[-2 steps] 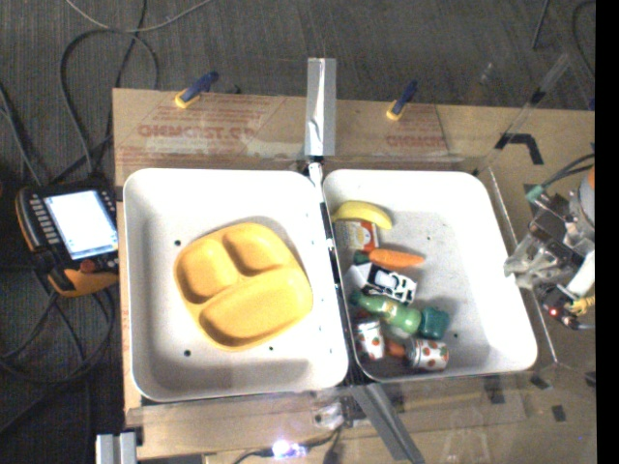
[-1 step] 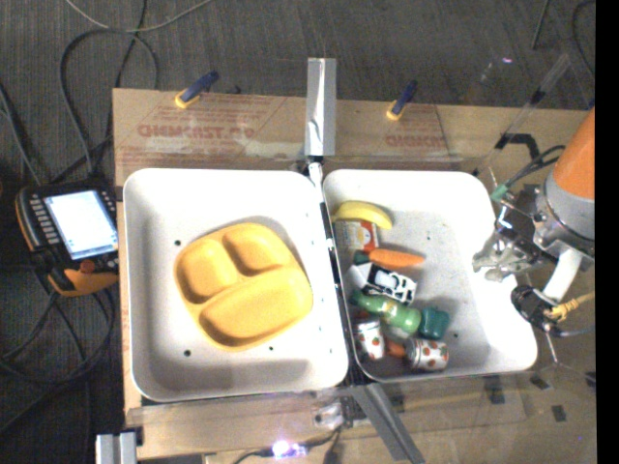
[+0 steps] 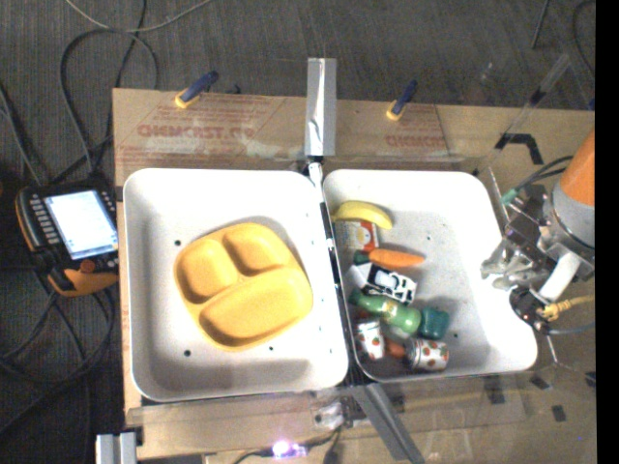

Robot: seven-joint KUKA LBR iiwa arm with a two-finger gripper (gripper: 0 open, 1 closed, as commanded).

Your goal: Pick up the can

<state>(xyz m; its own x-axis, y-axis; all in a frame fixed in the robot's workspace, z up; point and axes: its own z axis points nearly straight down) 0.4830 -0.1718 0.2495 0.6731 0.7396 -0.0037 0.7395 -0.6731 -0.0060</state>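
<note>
A small can (image 3: 427, 354) with a red and white label lies on its side at the front of the right bin (image 3: 455, 201), beside a second small printed can (image 3: 369, 340) to its left. My gripper (image 3: 507, 265) hangs over the right rim of that bin, well to the right of the can and a little farther back, and is not touching it. Nothing shows in its grasp. The arm's orange band (image 3: 583, 174) sits at the view's right edge.
Along the right bin's left side lie a banana (image 3: 364, 213), a cup (image 3: 354, 233), a carrot (image 3: 397, 257), a black and white item (image 3: 391, 282) and a green bottle (image 3: 389, 309). The left bin (image 3: 145, 259) holds a yellow divided plate (image 3: 244, 283).
</note>
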